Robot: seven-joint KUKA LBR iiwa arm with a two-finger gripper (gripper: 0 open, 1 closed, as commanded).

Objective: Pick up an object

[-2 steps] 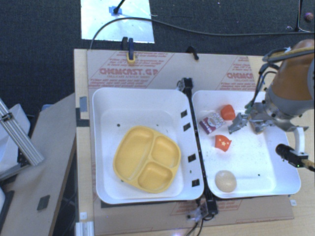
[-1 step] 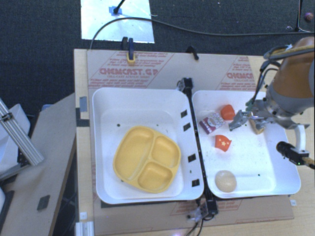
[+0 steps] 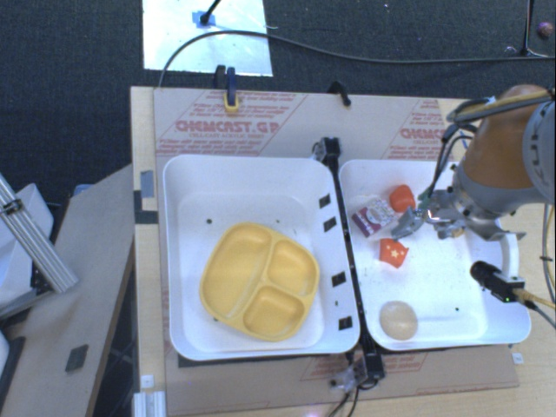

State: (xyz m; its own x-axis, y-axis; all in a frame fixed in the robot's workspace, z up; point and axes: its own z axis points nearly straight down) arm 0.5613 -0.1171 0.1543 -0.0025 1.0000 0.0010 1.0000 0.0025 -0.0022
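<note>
Over the right bin [image 3: 512, 324] the gripper [image 3: 415, 222] hangs with fingers spread and nothing between them, the red block [image 3: 393, 253] just beside it at seven o'clock, nearer than the packet [image 3: 373, 215] at nine.

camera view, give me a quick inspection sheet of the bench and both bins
surface: bench with printed sheet under two white bins; left bin, right bin
job's things: in the right bin, an orange ball, a small packet, a red block, a pale round thing
clutter: yellow divided tray in the left bin
grippers: hand low over the right bin, beside the packet and ball; nothing seen between its fingers
cables: black cable across the dark floor behind the bench; wires on the arm
surroundings: shiny plate on the floor; metal rail at left
</note>
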